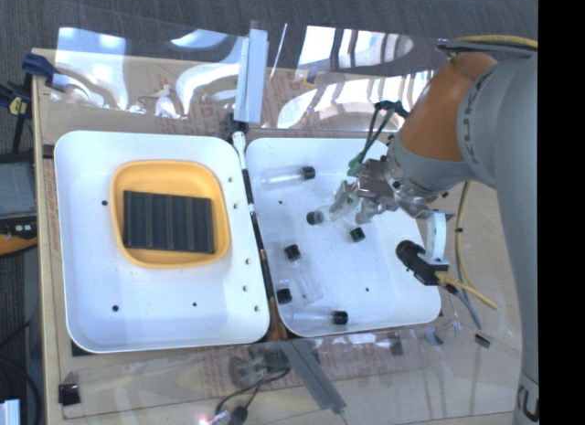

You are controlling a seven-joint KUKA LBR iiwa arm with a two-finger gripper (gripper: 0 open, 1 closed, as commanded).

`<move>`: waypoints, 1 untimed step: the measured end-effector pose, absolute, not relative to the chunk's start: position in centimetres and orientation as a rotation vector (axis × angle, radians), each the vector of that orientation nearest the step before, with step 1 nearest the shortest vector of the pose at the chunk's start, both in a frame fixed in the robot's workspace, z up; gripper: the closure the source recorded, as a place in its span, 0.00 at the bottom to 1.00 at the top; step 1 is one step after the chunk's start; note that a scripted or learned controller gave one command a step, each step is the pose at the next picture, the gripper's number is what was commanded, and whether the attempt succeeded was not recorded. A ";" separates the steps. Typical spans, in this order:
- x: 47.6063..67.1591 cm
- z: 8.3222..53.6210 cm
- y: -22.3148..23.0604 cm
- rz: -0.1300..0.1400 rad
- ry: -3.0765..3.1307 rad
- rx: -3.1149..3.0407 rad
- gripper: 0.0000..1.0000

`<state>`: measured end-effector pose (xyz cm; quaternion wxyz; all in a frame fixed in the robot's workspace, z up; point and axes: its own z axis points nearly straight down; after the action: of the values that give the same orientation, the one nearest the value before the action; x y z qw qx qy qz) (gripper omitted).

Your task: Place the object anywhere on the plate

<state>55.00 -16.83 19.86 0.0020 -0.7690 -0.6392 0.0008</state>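
Gleaming clear vials (285,176); ribbed yellow plate (171,214)

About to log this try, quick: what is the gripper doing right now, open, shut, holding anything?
Gripper: over the right bin among the clear vials; whether it grips anything cannot be told.

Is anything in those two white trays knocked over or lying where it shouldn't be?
Several clear plastic tubes with black caps lie on their sides, scattered at different angles across the right white bin: one near the top, one along the bottom edge. That looks like loose clutter, not damage. The yellow plate with a dark ribbed insert sits squarely in the left white bin.
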 end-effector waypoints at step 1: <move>50.7 16.5 -13.1 0.004 -2.180 -2.254 1.00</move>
<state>50.65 -13.09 16.50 0.0029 -0.7189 -0.6951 0.0014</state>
